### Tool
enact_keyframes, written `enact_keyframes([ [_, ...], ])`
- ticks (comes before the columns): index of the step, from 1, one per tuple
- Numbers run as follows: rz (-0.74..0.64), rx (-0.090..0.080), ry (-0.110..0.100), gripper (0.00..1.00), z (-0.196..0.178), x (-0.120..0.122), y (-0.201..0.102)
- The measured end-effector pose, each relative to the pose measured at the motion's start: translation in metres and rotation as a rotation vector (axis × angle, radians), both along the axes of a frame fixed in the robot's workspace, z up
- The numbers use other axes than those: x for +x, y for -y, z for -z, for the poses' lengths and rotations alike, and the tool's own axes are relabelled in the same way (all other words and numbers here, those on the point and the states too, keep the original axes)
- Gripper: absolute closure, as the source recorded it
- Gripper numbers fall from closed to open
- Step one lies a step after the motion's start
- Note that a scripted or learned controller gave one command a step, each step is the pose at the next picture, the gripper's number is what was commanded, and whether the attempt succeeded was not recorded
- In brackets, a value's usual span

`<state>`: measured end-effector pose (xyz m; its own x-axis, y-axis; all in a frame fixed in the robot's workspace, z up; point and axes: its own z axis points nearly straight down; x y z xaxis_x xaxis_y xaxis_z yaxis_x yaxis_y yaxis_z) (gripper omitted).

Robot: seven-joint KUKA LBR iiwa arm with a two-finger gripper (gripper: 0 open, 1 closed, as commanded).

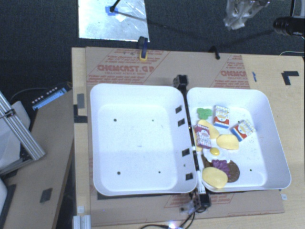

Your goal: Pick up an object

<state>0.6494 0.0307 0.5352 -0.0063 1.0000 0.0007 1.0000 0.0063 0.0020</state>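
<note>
Upper right of the frame: my jaws hang high above the bench, beyond the far edge of both bins.
Jaw state: blurred and pale against the dark floor; I cannot tell whether they stand apart or together. Nothing visible between them.
Right bin: holds all the objects, clustered toward its left wall and centre.
Left bin: white floor with a few small dark holes.
Likely targets: a small red-and-white carton near the top of the cluster; a second carton tilted just right of it; a green piece to its left; a yellow oval in the middle; a larger yellow oval at the lower end, touching a brown disc.
Key relation: the cluster lies below me in the frame, almost straight down and slightly left. The red-and-white carton is nearest my line of descent.
Judgement: I am well apart from every object; no pick has begun.
</note>
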Motion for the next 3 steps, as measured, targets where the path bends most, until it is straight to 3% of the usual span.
enact_keyframes([
  [1, 0.001, 0.0, 0.0, 1.0, 0.0, -0.018, -0.021],
  [3, 0.0, 0.0, -0.001, 1.0, 0.0, -0.031, -0.068],
])
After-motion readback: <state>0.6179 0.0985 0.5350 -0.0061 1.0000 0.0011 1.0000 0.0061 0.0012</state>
